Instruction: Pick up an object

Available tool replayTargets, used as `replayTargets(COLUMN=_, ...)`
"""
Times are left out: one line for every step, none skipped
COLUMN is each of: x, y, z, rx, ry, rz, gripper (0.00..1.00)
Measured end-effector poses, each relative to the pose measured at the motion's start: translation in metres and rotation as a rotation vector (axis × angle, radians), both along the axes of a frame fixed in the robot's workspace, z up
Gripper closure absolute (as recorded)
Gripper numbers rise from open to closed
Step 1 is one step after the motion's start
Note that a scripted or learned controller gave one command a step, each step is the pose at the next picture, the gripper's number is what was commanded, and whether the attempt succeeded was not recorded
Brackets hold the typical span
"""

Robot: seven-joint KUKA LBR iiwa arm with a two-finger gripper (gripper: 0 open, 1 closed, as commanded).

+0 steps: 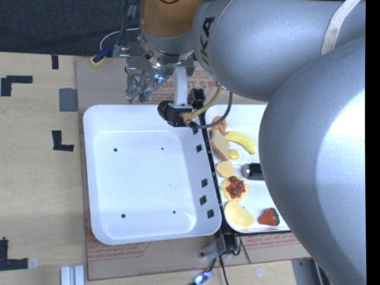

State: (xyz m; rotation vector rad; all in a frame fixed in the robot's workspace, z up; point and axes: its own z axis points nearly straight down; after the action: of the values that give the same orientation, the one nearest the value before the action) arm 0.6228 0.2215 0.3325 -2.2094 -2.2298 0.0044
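Toys lie in the right bin (256,113), all crowded along its left side; the arm (297,100) covers the rest of this bin. Nearest is a red piece (269,217), with a pale yellow lump (238,214) just beside it on the left. Beyond them sits a round yellow piece topped with dark red berries (236,187). A black block (254,171) lies a little farther on and to the right, and a plain yellow disc (225,169) to the left, against the bin wall. Next come a small yellow ball (234,155), a tan wedge (219,144) and a banana (240,141), curved, bright yellow, well lit. Farthest is an orange piece (219,123), partly hidden.

The left bin (95,159) is white and shallow, with four dark dots on its floor. Black clips (203,183) run along the edge where the two bins meet. A black fitting (171,113) with a cable sits at that bin's far right corner.

The gripper (141,91) hangs past the left bin's far rim, over brown cardboard (101,82), well apart from the toys. Whether it is released or clenched cannot be told.
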Motion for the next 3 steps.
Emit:
replayTargets(x=-0.014, y=0.012, z=-0.077, rx=-0.003, ry=0.005, rz=-0.006, gripper=1.00)
replayTargets(x=-0.013, y=0.012, z=-0.062, rx=-0.002, ry=0.000, rz=-0.005, gripper=1.00)
replayTargets(x=-0.013, y=0.012, z=-0.053, rx=-0.003, ry=0.002, rz=-0.003, gripper=1.00)
